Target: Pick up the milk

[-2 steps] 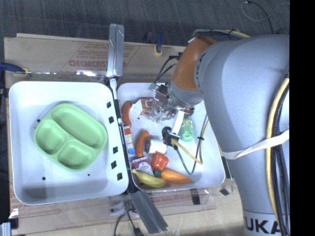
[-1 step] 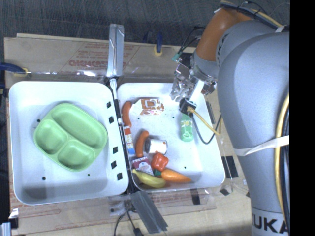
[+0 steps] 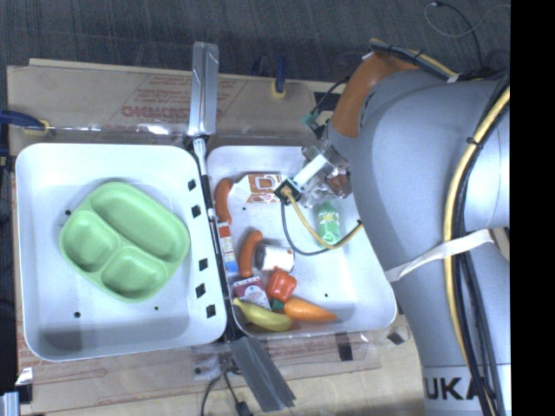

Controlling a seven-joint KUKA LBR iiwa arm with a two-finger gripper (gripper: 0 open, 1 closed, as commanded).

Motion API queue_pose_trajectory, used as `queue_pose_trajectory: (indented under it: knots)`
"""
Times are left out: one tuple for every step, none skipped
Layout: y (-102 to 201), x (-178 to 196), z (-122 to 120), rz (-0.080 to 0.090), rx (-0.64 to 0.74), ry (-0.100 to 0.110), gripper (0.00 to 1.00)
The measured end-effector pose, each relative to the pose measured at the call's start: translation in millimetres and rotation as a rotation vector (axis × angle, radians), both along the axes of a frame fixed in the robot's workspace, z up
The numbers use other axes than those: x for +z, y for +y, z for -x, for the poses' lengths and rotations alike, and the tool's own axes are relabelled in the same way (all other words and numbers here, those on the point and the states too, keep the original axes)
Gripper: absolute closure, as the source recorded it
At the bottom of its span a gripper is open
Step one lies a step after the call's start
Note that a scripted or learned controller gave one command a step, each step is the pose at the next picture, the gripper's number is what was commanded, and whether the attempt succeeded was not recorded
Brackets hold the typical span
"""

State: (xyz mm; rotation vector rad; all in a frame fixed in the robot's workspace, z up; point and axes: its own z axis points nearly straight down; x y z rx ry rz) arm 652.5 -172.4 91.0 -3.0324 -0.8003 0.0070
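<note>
One milk carton [image 3: 263, 185] just left of the tool [image 3: 293, 191], tool's opening indiscernible.

You were looking at a robotics lab bench: a grey industrial arm [image 3: 434, 172] reached over two white bins [image 3: 52, 319] taped onto cardboard sheeting [image 3: 130, 94], toy plastic food [image 3: 269, 297] lay in one, and loose cables [image 3: 451, 16] trailed across dark carpet [image 3: 104, 16]

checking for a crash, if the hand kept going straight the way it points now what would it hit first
Likely the brown-and-white carton. The hand points toward the picture's left over the right bin, and the carton lies just ahead of it. Depth is unclear, so it might pass above.
</note>
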Motion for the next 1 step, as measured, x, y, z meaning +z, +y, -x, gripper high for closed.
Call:
queue_pose_trajectory:
  knots:
    - [-35.7,85.4,32.9,0.002,-0.274,-0.003,1.00]
